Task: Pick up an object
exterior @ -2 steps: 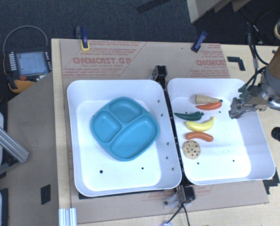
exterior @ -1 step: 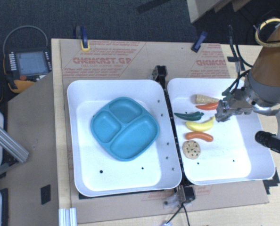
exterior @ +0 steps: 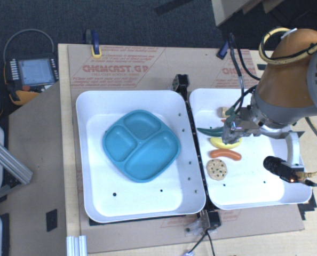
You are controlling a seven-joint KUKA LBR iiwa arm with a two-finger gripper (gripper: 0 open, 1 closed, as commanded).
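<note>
- The cookie (exterior: 216, 169), a small tan disc with dark specks, lies flat at about seven o'clock in the right bin (exterior: 244, 193). It looks light and stiff, likely a toy, and so thin that a top grasp would have to straddle its rim.
- Just above it, the sausage (exterior: 225, 154), orange-red and rounded, lies crosswise. It seems light and smooth, so it could roll or squirt out; across its short width at the middle looks the safest hold.
- Next up is the yellow piece (exterior: 218, 142), perhaps a banana, partly under the tool. It probably handles as light, hard plastic and is best taken across its curve.
- The pincer (exterior: 233, 130) hangs over the yellow piece at about nine o'clock in that bin. Whether it is wide, narrow or holding anything cannot be told from this slant.
- A green strip (exterior: 209, 130) pokes out toward nine o'clock of the pincer, and a small tan item (exterior: 223, 111) sits beyond.
- The bin floor is smooth, white and shallow, so things may slide; the items crowd together near the wall between the bins.
- In the left bin (exterior: 94, 143), well apart, rests a blue divided plate (exterior: 141, 145).
- The bench (exterior: 121, 63) carries both bins on a brown board, with room around them.
</note>
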